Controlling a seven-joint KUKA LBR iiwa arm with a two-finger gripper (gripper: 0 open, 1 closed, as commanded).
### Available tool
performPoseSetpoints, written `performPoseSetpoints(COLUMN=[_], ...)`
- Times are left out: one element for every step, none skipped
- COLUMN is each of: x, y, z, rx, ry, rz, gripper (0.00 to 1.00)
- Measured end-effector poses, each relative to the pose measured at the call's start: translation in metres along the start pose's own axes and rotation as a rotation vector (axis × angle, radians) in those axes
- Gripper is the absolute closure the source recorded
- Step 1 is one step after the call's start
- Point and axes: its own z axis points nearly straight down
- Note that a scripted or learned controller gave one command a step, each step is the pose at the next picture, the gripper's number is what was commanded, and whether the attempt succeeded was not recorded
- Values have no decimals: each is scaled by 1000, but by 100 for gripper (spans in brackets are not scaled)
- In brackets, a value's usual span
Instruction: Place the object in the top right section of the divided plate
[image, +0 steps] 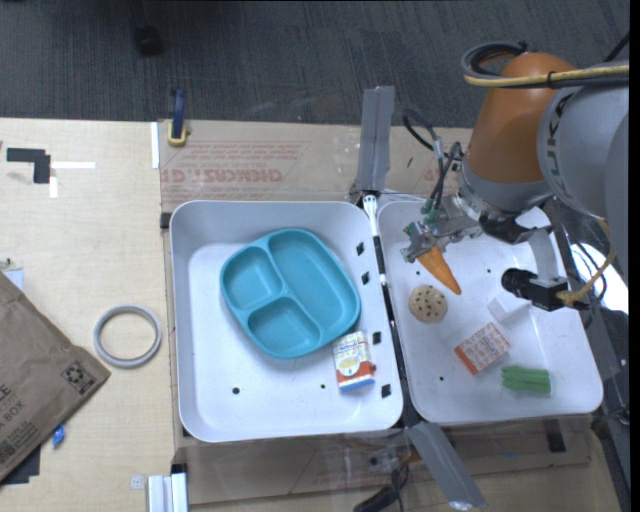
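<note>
The orange cone (441, 270), a smooth tapered carrot-like shape, sits in the right bin (570, 390) near its upper left corner, broad end up toward the gripper (425, 238) and point angled down to the lower right; the gripper's metal fingers close around that broad end, so the cone is pinched between them, though whether it is lifted off the bin floor cannot be told. The arm (520, 120) above it is a rounded orange shell joined to grey casing, with thin cables looping over it.

The divided plate (290, 292) lies in the left bin (190, 330), well apart from the cone; it is a glossy teal plastic dish, rounded at the corners and turned at a slant, with raised ridges parting it into one large section and two smaller ones; all three sections are bare. Just beside its lower right rim stands a small carton (353, 361), boxy, white with printed colours.

In the right bin, a round speckled cookie (428, 303) lies just below the cone's tip; lower right of it rest a flat red-and-white packet (482, 347) and a ridged green block (526, 379), near each other.

On the pale wooden bench (80, 240) left of the bins lie a grey tape ring (127, 334) and a brown cardboard box (35, 385).
</note>
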Motion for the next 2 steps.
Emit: performPoseSetpoints(x=[80,160], y=[-73,-40], z=[-37,-55], rx=[2,2], ry=[1,-2], rz=[-3,179], gripper=[100,100])
